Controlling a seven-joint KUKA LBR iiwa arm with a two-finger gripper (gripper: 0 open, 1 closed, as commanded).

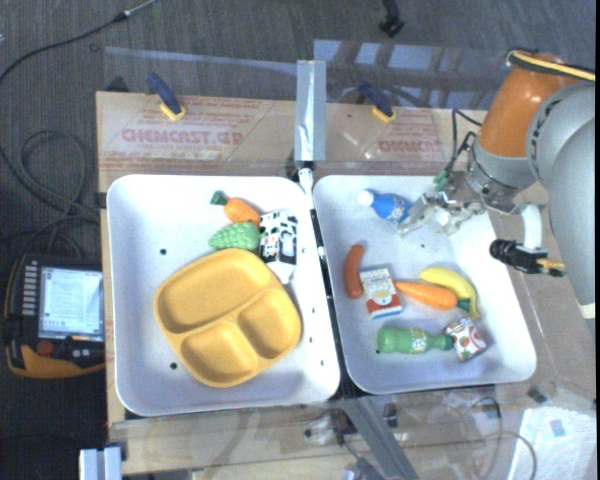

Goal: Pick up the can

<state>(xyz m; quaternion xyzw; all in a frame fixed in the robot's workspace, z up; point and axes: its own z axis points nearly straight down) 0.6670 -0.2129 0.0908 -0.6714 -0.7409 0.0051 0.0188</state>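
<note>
Two shallow white bins sit side by side on the bench, and the grey arm with the orange band (515, 118) comes in over the right bin's (510, 363) far right corner. Its hand (432, 213) hangs low near that bin's far edge, just beside a small blue and white plastic bottle (388, 206) lying there. Honestly can't tell whether the hand is wide or narrow from this angle, the metal bits blur together, and I see nothing held in it.

The red and white toy can (467, 338) is well apart from the hand, tipped over near the right bin's near right corner, touching the cap end of a green plastic bottle (412, 341) lying on its side. Just beyond those are a yellow toy banana (452, 284) and an orange toy carrot (427, 294), then a red and white little carton (379, 291) and a red toy sausage (353, 269) toward the bin's left edge.

The left bin (130, 268) holds a big yellow divided plastic plate (228, 315), with a black and white cow-pattern carton (278, 236) beyond it.
</note>
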